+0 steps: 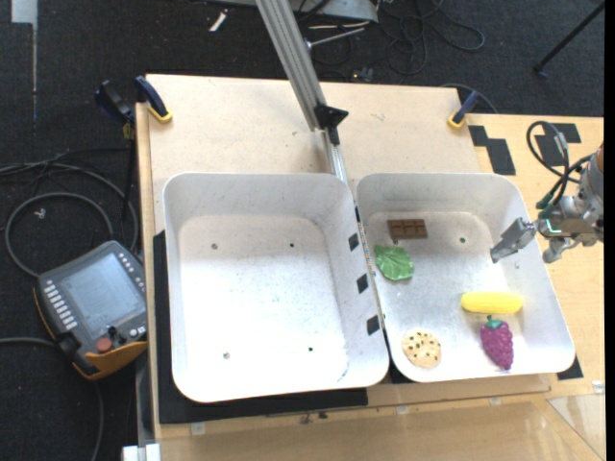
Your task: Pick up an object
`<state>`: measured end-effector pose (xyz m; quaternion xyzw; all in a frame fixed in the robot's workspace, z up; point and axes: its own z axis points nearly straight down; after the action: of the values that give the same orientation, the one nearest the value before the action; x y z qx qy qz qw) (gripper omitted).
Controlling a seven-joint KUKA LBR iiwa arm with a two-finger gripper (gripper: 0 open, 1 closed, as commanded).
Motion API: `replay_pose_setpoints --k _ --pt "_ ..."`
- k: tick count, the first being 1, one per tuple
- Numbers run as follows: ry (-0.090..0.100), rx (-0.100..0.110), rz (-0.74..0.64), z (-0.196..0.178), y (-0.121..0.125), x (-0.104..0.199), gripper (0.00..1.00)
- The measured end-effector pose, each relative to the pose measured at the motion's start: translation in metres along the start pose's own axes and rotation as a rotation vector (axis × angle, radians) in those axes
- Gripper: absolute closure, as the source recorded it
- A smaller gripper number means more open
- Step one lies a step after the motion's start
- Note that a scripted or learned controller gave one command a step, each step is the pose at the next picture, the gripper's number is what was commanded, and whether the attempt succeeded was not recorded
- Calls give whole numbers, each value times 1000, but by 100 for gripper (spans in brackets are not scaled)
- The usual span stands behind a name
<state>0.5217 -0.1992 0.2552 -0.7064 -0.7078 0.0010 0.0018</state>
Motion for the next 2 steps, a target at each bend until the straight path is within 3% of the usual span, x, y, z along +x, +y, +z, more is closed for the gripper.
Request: replay_pose_setpoints --k 1,2 --pt "-1 -4 1 -2 1 0 0" --pt "0 0 2 41 4 -1 0"
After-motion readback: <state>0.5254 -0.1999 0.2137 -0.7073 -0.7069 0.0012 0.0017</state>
